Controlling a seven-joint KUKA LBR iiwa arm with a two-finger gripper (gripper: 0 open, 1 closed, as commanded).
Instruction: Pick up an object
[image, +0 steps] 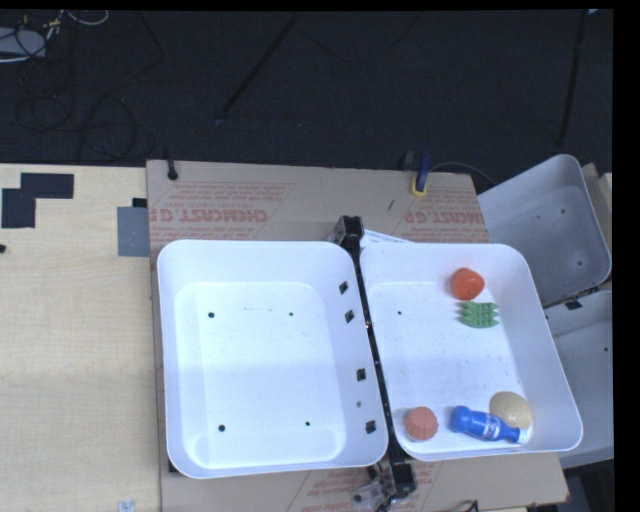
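one fixed camera above the bench, looking down aslant on both white bins (255, 262)

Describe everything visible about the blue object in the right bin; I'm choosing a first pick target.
The blue object looks like a small bottle or tube lying on its side, glossy like plastic, with a whitish patch on its body. It rests on the floor of the right bin near the front right corner, its long axis slightly tilted. Its right end touches or overlaps the beige rounded object; the pink ball lies just left, with a small gap.
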